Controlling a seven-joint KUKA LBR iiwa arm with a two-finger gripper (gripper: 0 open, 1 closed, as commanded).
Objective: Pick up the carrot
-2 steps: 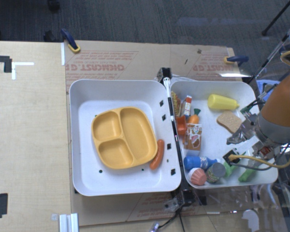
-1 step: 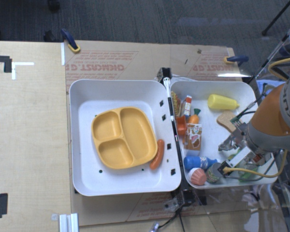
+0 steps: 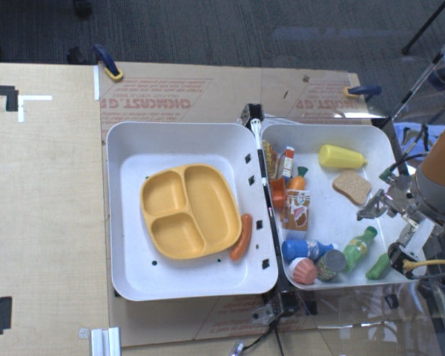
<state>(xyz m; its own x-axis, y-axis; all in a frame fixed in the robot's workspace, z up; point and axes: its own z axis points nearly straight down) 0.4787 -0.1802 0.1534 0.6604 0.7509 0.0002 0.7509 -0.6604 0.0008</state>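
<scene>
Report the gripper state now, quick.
Gripper: at the right bin's right edge, near the bread slice; open or shut cannot be told, and nothing shows held in it.

The pale wood-grain tabletop (image 3: 44, 199) carries a brown cardboard sheet (image 3: 208, 91) printed with red lettering. Two glossy white plastic bins sit on it: the left bin (image 3: 126, 273) contains a mustard-yellow three-section plate (image 3: 189, 210) and an orange-red sausage (image 3: 241, 237). The right bin (image 3: 322, 188) has a bright yellow rounded piece (image 3: 341, 156), a tan bread slice (image 3: 352, 188), a green bottle (image 3: 358, 248), a dark green pod (image 3: 377, 266), a blue toy (image 3: 302, 249), a pink shell shape (image 3: 302, 271), a small orange carrot (image 3: 300, 178) with a green top, and red-and-white cartons (image 3: 297, 208). Blue clamps (image 3: 107, 61) with yellow tips grip the cardboard. The hand (image 3: 389, 199) is metallic grey.
</scene>
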